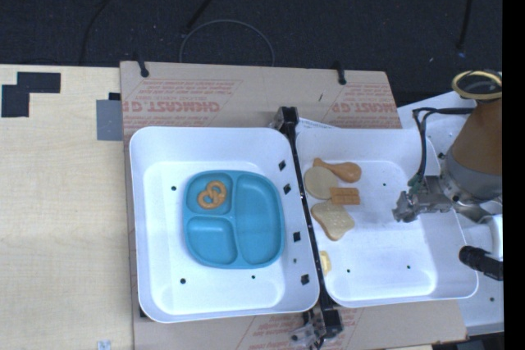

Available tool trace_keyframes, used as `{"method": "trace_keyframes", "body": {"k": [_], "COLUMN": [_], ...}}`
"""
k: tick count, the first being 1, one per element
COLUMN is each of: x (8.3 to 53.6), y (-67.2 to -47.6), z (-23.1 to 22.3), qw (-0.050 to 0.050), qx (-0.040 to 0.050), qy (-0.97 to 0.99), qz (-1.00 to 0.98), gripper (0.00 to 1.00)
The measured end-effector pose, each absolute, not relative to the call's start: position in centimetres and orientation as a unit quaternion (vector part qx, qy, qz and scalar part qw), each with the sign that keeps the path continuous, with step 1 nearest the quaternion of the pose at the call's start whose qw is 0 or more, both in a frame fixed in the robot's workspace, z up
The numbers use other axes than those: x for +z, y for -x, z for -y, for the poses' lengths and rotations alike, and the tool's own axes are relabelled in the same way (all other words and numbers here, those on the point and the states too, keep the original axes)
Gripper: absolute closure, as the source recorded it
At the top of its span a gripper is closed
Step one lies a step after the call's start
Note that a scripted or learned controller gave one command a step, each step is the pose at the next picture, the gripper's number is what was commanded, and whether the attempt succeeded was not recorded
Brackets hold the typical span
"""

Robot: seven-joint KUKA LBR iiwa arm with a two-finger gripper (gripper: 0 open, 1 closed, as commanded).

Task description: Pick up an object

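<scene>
Jaws [402,211] hover low over the right bin [385,287], right of 3 tan food pieces [332,194] clustered near its left wall; whether they stand apart or together cannot be told. Left bin [164,291] holds a blue divided tray [246,238] with a pretzel [212,195] in its upper-left compartment.

A pretzel [212,195] lies flat in the blue tray's upper-left compartment, left bin; tan drumstick [336,171], wafer [345,196] and bread [333,220] cluster in the right bin
</scene>
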State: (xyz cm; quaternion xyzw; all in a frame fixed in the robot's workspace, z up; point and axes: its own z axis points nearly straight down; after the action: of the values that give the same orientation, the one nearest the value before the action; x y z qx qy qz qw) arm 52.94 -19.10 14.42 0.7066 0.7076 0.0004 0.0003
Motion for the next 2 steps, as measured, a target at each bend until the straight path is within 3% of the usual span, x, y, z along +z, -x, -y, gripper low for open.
{"method": "trace_keyframes", "body": {"k": [1,2], "x": [20.7,23.4], "y": [-53.4,-53.5], "z": [19.4,19.5], "qw": [0.002,0.001], "qx": [0.001,0.0004], "qy": [-0.707,-0.706], "qz": [-0.708,-0.708], "gripper": [1.0,1.0]}}
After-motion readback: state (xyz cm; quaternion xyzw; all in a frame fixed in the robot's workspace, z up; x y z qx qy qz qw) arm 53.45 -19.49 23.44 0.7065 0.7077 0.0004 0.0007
